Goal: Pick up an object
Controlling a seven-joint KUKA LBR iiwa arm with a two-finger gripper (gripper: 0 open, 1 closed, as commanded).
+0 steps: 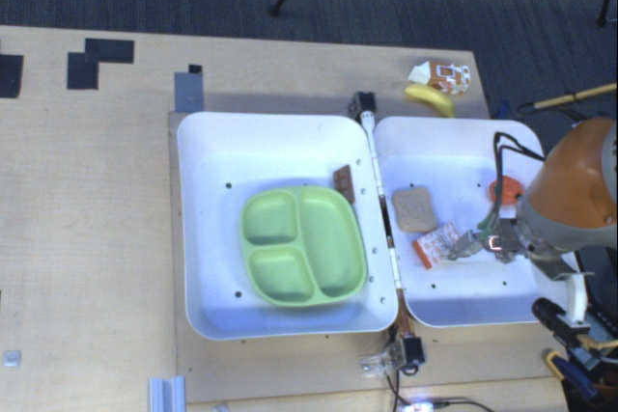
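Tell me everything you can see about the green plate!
The green plate is a pale, smooth tray that looks like plastic, with rounded corners and three sunken sections: two small, one long. It lies flat and slightly turned in the left white bin. A small brown thing sits by its upper corner; whether they touch is unclear.

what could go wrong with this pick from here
The gripper sits at the edge of the small packet, so an off-centre grasp may just push it away. The grey sponge lies close beside the packet and could get nudged. The packet looks thin and flat, so it may slip.
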